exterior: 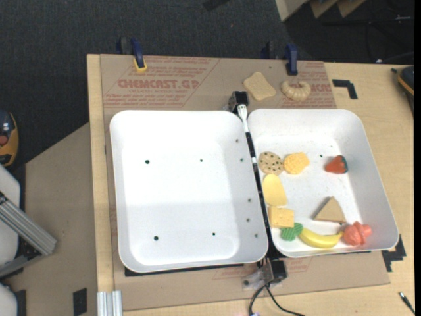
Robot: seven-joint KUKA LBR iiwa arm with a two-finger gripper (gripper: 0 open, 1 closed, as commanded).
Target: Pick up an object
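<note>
Surfaces as I see them, placed from the right bin [368,170]:

- Right bin: white plastic, smooth, faint sheen, a few dark specks on its floor.
- Left bin [131,196], touching it on the left: same smooth white plastic, softly glossy.
- Board [99,110] under both: brown cardboard, matt, red print.
- Bench [395,110] to the right: pale wood look, matt.
- Clamps [138,52] above: blue and yellow plastic.
- Inside it: banana [320,239], yellow glossy plastic; strawberry [337,165], red shiny plastic; cookie [270,162], tan, rough-looking, dark flecks; cheese slice [281,216], matt yellow.
- Bread slice [259,86] above it, on the board: matt tan, foam-like.
- Floor [131,12] beyond: dark, rough carpet.
</note>
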